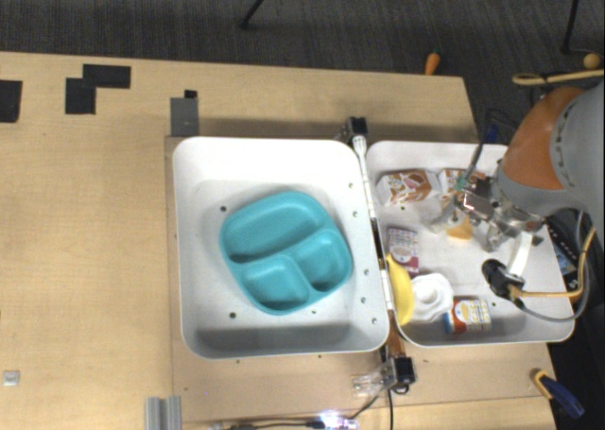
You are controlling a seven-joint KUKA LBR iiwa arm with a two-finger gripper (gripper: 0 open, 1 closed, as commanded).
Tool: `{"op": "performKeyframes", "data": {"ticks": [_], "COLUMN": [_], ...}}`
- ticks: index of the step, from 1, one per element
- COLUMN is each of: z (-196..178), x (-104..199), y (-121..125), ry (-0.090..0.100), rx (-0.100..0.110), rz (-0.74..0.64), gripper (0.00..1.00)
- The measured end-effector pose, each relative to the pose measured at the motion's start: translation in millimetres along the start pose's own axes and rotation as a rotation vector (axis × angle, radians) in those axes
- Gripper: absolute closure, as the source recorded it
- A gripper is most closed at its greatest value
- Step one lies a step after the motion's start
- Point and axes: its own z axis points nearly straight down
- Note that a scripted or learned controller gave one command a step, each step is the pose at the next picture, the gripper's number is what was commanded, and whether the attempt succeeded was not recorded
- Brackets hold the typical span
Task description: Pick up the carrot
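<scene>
I have the gripper (465, 203) low in the right bin (558, 324), near its far edge, over a small orange piece (459, 231), probably the carrot. I cannot tell its grip; nothing looks lifted yet.

The carrot (459, 231) shows as a small orange piece in the right bin (539, 324), on its white floor toward the middle, just beside the hand (465, 199). Most of it is hidden by the hand above it, so its full shape and pose cannot be told.
</scene>
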Motion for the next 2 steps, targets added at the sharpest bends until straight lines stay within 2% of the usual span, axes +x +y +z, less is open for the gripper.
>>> {"op": "performKeyframes", "data": {"ticks": [1,2], "z": [0.2,0.3], "x": [3.7,2.0], "y": [11.5,10.1], "ry": [-0.002,-0.001], "rx": [-0.002,-0.001], "rz": [-0.175,-0.161], "gripper": [0.00,0.00]}}
